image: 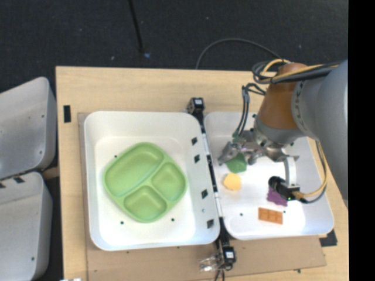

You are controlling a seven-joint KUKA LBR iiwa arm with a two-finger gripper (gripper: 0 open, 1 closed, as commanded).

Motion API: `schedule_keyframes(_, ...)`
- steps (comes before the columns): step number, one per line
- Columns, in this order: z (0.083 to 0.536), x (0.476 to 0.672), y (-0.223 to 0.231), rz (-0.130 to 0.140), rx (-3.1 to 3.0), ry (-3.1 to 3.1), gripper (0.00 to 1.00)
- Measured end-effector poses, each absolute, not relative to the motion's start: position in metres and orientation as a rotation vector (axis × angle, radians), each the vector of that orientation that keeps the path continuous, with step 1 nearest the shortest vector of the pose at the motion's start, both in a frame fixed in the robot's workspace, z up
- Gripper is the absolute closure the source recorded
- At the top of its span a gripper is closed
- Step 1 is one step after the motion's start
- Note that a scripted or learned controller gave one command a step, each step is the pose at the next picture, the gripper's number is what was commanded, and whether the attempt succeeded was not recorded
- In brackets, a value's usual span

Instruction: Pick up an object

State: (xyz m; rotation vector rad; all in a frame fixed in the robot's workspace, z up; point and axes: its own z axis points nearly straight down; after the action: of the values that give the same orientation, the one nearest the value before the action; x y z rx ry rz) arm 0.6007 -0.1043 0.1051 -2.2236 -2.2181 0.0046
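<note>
The gripper [237,157] hangs low in the right bin [310,215], near its left wall, on the grey arm with the orange band. A small green object [237,165] lies directly under the fingertips and touches them; whether it sits between them cannot be made out. A yellow-orange ball [232,182] rests just in front of the green object. A purple piece [276,196] lies to the right, and an orange waffle-patterned block [270,216] sits near the bin's front.
The left bin [99,215] holds a green divided plate [145,182]. A ridge with black clips [206,163] separates the two bins. A black cable [228,45] loops behind the arm.
</note>
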Motion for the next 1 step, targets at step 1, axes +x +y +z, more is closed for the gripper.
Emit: schedule_keyframes(1, 0.1179, 0.6013, -0.1050, -0.001, -2.230, -2.214, 1.00)
